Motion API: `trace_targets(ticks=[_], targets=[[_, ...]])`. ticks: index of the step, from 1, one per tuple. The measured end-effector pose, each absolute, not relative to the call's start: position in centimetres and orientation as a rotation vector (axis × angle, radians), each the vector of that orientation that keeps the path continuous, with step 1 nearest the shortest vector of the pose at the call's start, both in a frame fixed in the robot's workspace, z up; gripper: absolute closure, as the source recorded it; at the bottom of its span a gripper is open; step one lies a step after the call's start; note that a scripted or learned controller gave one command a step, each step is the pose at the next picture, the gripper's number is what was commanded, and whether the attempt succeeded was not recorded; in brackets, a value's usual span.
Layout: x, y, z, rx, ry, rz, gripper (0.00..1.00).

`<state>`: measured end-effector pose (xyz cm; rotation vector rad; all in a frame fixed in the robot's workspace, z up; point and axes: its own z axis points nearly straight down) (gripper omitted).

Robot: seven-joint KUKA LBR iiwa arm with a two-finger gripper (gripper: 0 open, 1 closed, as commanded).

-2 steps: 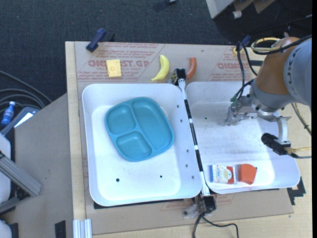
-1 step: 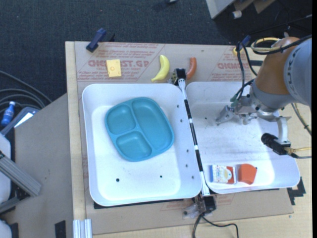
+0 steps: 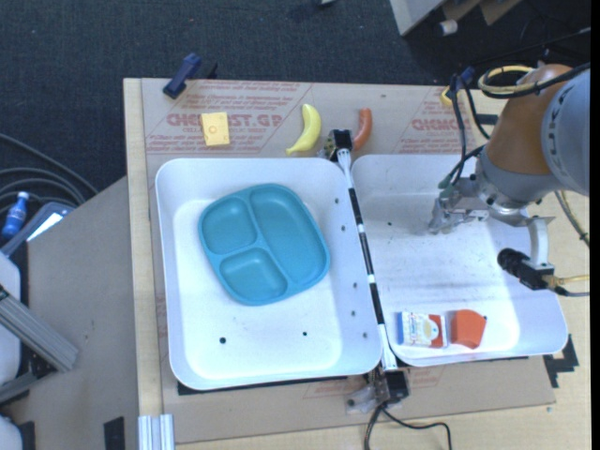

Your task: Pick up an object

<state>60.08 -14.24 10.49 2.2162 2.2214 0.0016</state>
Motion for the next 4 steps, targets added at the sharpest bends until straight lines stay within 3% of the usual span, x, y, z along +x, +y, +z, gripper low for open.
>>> trace_targets(ticks=[1, 2, 3, 4], targets=[[60.1, -14.2, 10.5, 2.216, 2.221, 0.001, 0.0], [66.4, -18.0, 8.5, 2.22, 2.221, -0.001, 0.0], [66.5, -17.9, 9.6, 2.215, 2.221, 0.0, 1.0], [66.5, -17.9, 9.5, 2.216, 2.222, 0.0, 0.0]])
